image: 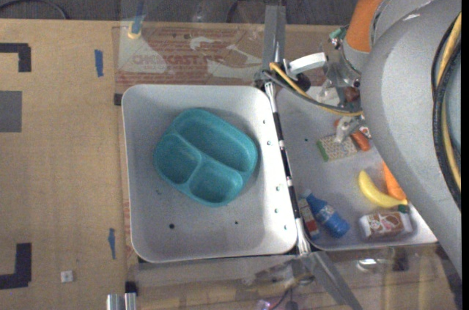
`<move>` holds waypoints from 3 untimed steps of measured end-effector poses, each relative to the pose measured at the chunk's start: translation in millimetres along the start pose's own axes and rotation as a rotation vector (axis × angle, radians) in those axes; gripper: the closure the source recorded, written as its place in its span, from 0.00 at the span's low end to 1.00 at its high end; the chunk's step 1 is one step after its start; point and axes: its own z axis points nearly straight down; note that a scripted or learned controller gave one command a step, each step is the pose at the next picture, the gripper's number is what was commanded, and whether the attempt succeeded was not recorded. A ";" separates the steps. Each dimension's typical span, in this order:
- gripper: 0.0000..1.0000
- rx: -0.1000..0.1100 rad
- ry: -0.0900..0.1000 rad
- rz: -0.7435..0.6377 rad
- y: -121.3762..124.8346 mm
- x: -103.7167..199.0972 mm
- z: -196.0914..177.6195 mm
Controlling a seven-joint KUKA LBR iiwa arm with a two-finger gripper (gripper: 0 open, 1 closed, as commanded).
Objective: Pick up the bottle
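The grey arm [414, 89] fills the three o'clock side, its gripper [344, 127] low over the right bin [293, 122], apparently placed to search the clutter; whether the claw is wide or narrow cannot be told. The teal plate [207, 156] lies alone in the left bin [146, 213]. The blue bottle [327, 216] lies flat at five o'clock, long axis running eleven-to-five, cap end seemingly toward eleven.

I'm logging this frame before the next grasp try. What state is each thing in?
Blue bottle: lying on its side in the right bin, near the bin's front left corner, not held.
Teal divided plate: flat in the left bin, right side up.
Banana: lying in the right bin.
Small carton: lying on its side.
Hand: above the right bin's far part, away from the bottle.
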 end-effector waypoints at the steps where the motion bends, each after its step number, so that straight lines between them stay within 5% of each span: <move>1: 0.00 0.002 -0.005 -0.001 -46.7 -73.7 0.8; 2: 0.00 0.002 -0.002 -0.024 -88.8 -63.4 0.6; 3: 0.00 -0.026 0.042 -0.056 -123.5 -62.6 26.7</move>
